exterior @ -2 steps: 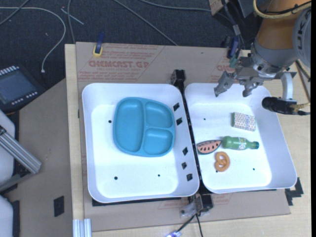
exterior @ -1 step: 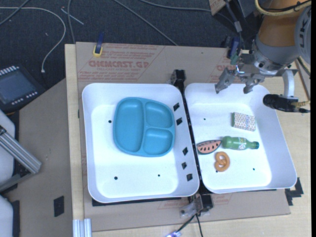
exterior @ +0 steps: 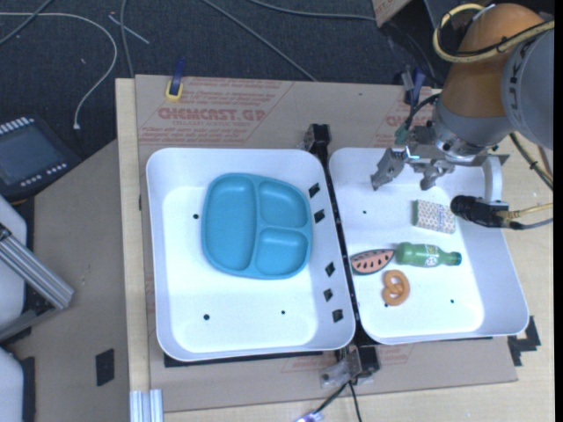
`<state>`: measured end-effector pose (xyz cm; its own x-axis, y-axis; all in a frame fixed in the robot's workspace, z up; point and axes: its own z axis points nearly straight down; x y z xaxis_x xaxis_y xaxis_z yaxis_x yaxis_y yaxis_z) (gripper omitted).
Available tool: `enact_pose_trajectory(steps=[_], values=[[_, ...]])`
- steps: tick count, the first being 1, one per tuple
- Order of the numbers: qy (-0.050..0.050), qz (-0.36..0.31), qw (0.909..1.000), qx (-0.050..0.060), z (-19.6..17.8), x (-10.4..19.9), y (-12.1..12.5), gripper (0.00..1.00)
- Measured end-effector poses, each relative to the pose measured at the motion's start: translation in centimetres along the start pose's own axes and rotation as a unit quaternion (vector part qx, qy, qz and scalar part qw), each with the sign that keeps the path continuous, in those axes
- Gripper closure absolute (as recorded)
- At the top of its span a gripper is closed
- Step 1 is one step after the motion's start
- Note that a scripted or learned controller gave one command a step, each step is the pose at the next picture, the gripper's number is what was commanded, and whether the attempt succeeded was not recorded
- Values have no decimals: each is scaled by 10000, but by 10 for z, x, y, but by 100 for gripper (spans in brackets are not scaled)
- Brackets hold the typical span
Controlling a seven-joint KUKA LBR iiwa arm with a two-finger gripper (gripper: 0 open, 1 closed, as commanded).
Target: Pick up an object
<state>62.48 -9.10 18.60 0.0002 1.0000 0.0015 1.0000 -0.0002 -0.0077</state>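
Bench [exterior: 132,236] bears two white bins [exterior: 167,306], side by side.

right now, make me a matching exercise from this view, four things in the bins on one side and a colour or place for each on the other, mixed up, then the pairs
Things:
1. divided plate
2. bottle
3. pretzel
4. watermelon slice

Descriptions:
A. green, lying on its side
B. blue, in the left bin
C. red with dark seeds, nearest the divider between the bins
D. orange-brown, nearest the front edge of the right bin

Pairs: 1-B, 2-A, 3-D, 4-C
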Motion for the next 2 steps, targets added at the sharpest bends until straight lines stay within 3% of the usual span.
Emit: enact_pose_trajectory(steps=[2], values=[[1, 0, 10000, -8, 96, -5, -1, 0]])
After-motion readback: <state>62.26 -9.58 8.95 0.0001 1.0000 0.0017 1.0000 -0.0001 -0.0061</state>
